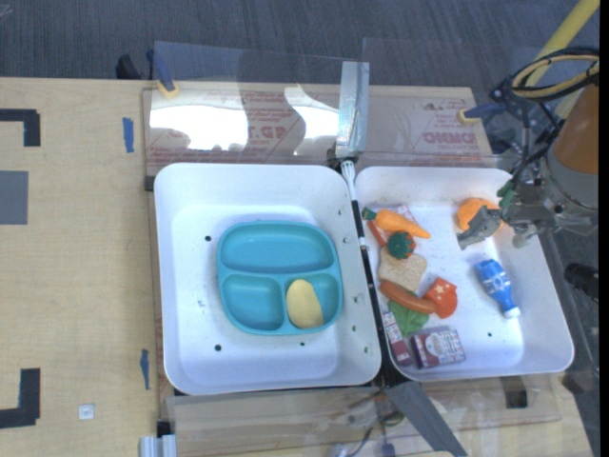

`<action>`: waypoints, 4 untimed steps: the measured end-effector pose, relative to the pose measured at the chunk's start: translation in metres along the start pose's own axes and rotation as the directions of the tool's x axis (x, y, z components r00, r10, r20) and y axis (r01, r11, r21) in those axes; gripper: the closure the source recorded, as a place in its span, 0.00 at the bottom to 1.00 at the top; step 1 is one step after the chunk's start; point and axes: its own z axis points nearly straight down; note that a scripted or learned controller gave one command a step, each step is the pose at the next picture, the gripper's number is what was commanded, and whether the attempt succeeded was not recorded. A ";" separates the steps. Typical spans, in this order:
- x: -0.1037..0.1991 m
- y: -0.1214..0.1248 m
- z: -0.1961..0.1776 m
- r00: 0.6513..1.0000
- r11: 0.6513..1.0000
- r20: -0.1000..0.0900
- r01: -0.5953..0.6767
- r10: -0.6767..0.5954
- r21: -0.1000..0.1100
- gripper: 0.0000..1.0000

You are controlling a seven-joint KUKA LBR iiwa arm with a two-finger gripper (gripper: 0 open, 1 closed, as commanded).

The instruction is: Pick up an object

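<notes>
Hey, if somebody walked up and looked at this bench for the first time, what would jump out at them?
Probably the turquoise divided tray in the left bin, with a yellow potato-like piece in its lower right compartment. Next, the heap of toy food along the right bin's left side: a carrot, a slice of bread and a red pepper. The gripper hangs over that bin's upper right, beside an orange piece and above a blue bottle.

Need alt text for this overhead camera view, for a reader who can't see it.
The gripper hangs over the right bin, between an orange toy and a blue bottle; toy food is piled along that bin's left side. The left bin holds a teal divided plate with a yellow piece in one compartment.
</notes>
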 end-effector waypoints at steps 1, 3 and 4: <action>-0.055 0.041 0.123 0.988 0.988 -0.004 -0.157 0.157 0.009 0.00; -0.042 0.097 0.124 0.989 0.989 0.003 -0.148 0.148 -0.008 1.00; 0.065 0.127 0.030 0.984 0.983 -0.004 -0.181 0.181 -0.013 1.00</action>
